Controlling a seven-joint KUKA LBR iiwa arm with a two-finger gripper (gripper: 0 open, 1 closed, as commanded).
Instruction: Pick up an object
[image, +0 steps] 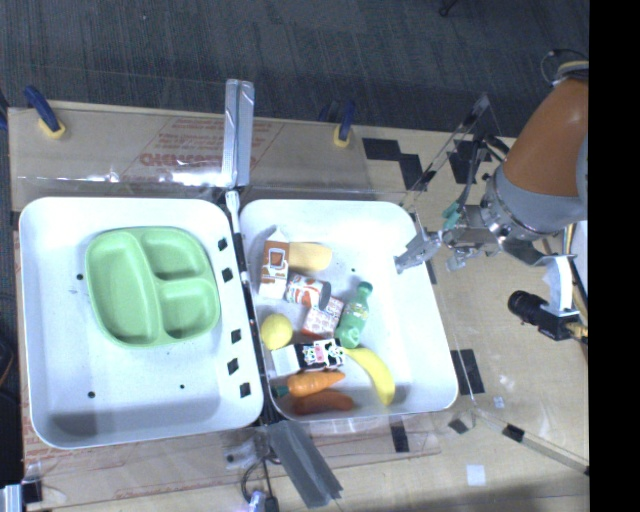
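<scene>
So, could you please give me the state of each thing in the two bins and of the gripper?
green divided tray: lying flat in the left bin, compartments bare
green bottle: on its side in the right bin
banana: lying flat by the near wall
carrot: lying beside the banana
lemon: resting near the divider
gripper: over the right bin's far right rim, nothing seen between its fingers

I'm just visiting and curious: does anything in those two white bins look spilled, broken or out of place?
Nothing stands out. The green tray lies flat in the left bin; the toy foods sit jumbled against the right bin's left side, none spilled.
</scene>
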